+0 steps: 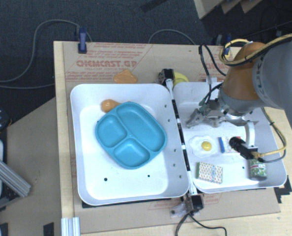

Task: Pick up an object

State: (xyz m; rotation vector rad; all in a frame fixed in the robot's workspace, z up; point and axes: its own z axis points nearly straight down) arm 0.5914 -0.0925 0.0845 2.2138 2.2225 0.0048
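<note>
Camera view: gripper jaws apart, fried egg just below, untouched

Printed in faded red capitals along the far strip of the brown worktop: "CHEMCAST GP". Smaller red lines above and below it too blurred to read.

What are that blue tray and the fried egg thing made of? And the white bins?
Blue tray: looks like moulded plastic, smooth and matte, with three rounded compartments. Fried egg: probably a plastic or rubber toy, flat white with a glossy yellow yolk; too small to be sure. White bins: seemingly thin formed plastic, slightly shiny, with rounded corners.
</note>
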